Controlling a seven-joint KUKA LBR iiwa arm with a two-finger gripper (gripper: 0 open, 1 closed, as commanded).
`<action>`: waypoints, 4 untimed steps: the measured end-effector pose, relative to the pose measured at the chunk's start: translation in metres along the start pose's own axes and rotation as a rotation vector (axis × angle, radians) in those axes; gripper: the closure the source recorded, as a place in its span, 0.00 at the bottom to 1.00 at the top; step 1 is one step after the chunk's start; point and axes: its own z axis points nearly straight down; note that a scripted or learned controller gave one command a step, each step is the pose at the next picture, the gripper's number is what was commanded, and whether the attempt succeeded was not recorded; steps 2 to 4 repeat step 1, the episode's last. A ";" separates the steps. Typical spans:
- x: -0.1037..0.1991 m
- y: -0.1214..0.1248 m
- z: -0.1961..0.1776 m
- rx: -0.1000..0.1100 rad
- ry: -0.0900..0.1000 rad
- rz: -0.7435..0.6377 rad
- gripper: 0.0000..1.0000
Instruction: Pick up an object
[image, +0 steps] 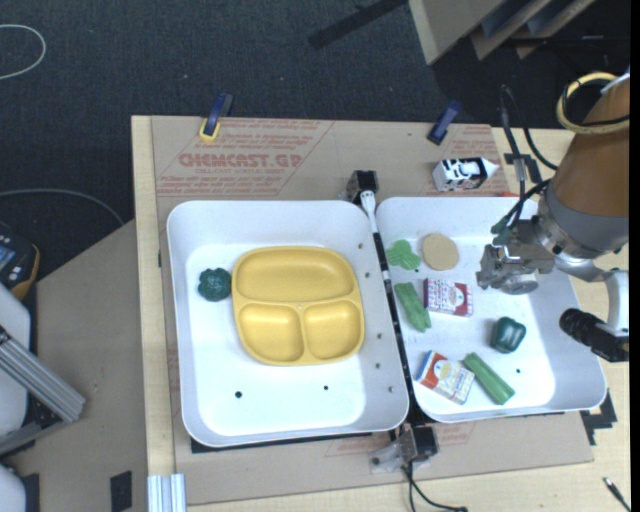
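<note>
Left bin holds yellow tray. Right bin carries the small items. Claw hovers above it, state: cannot tell. Nearest target: green pepper, just below. Judgement: centre over it, descend straight.

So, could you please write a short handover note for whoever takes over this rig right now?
Gripper: over the right bin, near its top right; nothing seen held.
Right bin: tan disc, green pepper, two small cartons, and green pieces.
Left bin: yellow divided plate with a dark green toy beside it.
Done: nothing lifted.
Left: grasp one object and raise it.
</note>
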 end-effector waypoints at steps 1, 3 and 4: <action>0.001 -0.002 0.019 0.009 0.002 0.000 1.00; 0.001 -0.002 0.019 0.009 0.002 0.000 1.00; 0.001 -0.002 0.019 0.009 0.002 0.000 1.00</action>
